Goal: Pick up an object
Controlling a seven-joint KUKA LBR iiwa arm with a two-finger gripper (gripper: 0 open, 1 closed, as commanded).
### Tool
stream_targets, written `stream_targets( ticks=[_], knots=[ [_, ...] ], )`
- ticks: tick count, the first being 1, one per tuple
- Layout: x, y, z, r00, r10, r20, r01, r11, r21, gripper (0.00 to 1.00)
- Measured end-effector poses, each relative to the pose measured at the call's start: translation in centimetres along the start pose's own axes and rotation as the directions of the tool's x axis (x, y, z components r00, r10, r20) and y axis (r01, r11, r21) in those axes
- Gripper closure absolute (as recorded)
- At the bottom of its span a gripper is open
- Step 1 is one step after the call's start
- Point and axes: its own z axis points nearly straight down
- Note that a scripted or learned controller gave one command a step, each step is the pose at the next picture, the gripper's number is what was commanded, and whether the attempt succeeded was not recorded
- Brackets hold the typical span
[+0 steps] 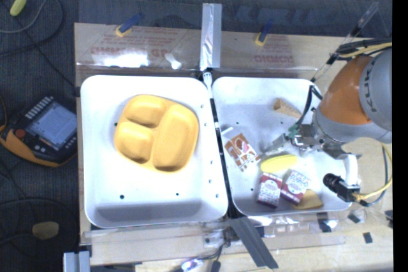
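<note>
A pale wooden bench carries two shallow white bins side by side, set on dark grey carpet where black cables loop and a small yellow object lies near the top left corner. A handheld control pendant with a lit screen and orange trim rests on the floor just left of the bench. Clear plastic sheeting is clipped along the back of the bench, and a strip of silver tape runs down to the seam between the bins. The left bin holds a large yellow sectioned tray, turned upside down. In the right bin lie a tan wedge near the back, a small printed packet close to the dividing wall, a yellow banana-like piece, two dark red and white packets side by side, and an orange-brown piece touching them at the front. The arm reaches in from the right, and its gripper sits low in the right bin, just above the yellow piece; whether anything is caught in it cannot be told from this angle.
</note>
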Motion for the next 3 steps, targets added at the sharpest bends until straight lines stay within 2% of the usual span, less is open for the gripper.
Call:
stream_targets(
  ticks=[1, 2, 3],
  knots=[
    [5.0, -4.8, -0.2, 0.983, -0.185, 0.003, 0.185, 0.983, -0.009, 0.0],
    [7.1, -3.0, -0.1, 0.992, -0.126, 0.001, 0.126, 0.992, -0.002, 0.0],
    [7.0, 4.3, 0.1, 0.997, 0.082, -0.002, -0.082, 0.997, 0.002, 0.0]
  ],
)
